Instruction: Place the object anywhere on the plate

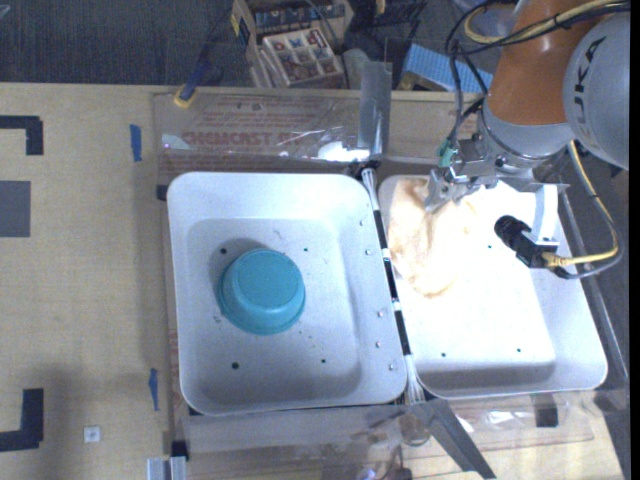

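Note:
A teal round plate (262, 290) sits in the left white bin (200, 208), a little left of its middle. A pale cream, crumpled, soft-looking object (420, 248) lies in the upper left part of the right bin (520, 358), against the wall between the bins. My gripper (440, 192) hangs from the grey and orange arm over the top edge of this object, at or just above its surface. The gripper's body hides the contact point.
A black camera-like part with a yellow cable (525, 243) hangs off the wrist over the right bin. The ridge between the two bins (388, 278) separates the object from the plate. Clutter and a metal post (374, 108) stand behind the bins.

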Motion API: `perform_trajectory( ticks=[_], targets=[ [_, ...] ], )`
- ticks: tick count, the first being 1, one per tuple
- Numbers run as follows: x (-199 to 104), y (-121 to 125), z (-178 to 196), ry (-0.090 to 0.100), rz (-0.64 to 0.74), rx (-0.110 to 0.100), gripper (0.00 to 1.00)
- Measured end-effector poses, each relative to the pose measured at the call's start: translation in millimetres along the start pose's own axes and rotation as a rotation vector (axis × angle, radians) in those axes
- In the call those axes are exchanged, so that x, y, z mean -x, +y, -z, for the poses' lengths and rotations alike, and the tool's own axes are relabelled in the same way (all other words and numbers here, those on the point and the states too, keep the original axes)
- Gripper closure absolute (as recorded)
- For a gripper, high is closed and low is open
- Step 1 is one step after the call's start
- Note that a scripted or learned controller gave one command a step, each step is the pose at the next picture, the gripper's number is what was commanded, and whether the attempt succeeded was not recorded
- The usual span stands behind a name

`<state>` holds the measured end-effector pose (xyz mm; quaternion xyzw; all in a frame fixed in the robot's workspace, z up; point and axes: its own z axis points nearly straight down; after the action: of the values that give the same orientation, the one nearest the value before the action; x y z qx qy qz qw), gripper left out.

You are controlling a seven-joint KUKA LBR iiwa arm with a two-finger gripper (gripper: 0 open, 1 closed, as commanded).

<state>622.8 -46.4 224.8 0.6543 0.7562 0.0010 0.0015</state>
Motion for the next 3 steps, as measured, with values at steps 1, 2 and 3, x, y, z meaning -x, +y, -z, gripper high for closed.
perform_trajectory(
  ticks=[1,2,3],
  targets=[
    [-56,-10,-7,0.002,0.399,-0.004,1.00],
    [-105,-11,-10,0.003,0.795,-0.002,1.00],
    [-149,-20,3,0.003,1.193,0.000,1.00]
  ],
)
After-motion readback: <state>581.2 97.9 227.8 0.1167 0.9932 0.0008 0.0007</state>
